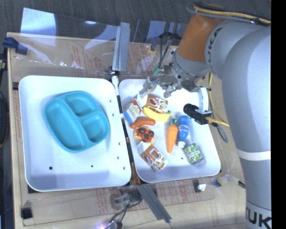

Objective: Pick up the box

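Several toy foods lie in the right white bin [207,168]. Among them is a small blue, white and orange box [132,111] at the bin's left wall. A brown and white box [158,102] lies near the back, and a similar brown and white box [153,157] sits near the front. My gripper [157,89] hangs over the back of this bin, just above and behind the rear brown box. Its fingers stand open with nothing between them.
A yellow banana [156,113], red sausage [142,123], pizza slice [144,134], orange carrot [172,135], blue bottle [183,129] and green can [193,153] crowd the right bin. A blue divided plate [76,120] lies in the left bin [33,171].
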{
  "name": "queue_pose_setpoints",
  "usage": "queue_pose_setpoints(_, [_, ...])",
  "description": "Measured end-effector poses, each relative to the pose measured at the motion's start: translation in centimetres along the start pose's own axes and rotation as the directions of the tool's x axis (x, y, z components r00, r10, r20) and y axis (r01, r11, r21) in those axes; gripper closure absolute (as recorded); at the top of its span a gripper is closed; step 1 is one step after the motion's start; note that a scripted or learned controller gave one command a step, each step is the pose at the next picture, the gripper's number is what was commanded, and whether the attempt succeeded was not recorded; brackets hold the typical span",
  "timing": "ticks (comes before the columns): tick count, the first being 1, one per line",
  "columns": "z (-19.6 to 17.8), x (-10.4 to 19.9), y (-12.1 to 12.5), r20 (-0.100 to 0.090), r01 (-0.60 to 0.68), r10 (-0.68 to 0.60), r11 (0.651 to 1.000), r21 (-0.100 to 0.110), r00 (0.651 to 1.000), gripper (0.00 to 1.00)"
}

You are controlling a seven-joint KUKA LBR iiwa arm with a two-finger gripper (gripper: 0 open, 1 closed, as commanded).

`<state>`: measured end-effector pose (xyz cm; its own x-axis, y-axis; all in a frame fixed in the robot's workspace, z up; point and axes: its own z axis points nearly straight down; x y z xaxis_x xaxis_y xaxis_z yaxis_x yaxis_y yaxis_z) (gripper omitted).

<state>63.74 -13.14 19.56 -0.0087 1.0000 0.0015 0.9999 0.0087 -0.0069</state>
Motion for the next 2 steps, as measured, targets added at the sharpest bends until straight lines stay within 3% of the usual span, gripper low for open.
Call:
queue_pose_setpoints(1, [8.9,-0.5,-1.0,0.002,-0.046,0.046,0.999,-0.014,0.999,0.0])
queue_pose_setpoints(2, [9.1,-0.8,-11.3,0.0,0.034,-0.034,0.999,-0.003,0.999,0.0])
